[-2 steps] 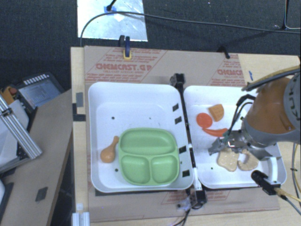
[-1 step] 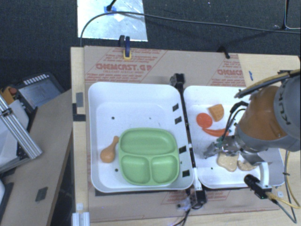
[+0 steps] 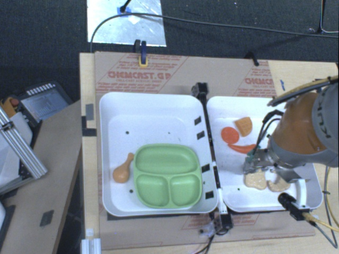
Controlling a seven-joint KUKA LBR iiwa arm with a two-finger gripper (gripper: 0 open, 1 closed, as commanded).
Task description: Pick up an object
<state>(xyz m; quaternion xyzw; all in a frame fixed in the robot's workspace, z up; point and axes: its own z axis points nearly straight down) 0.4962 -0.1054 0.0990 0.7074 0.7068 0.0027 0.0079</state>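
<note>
Beige cookie-shaped toy [image 3: 256,180] under our pincer [image 3: 255,164] looks light and rigid, best gripped edgewise; pincer's opening unclear.

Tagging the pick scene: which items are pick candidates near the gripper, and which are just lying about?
Job: gripper, low in the right bin; tan pieces, red strip, red disc, orange chunk.

Lying about: green divided plate, drumstick, both in the left bin.

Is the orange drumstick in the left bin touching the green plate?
Apart. The camera view shows a strip of white bin floor between the drumstick and the left rim of the green plate, though the strip is narrow.
</note>
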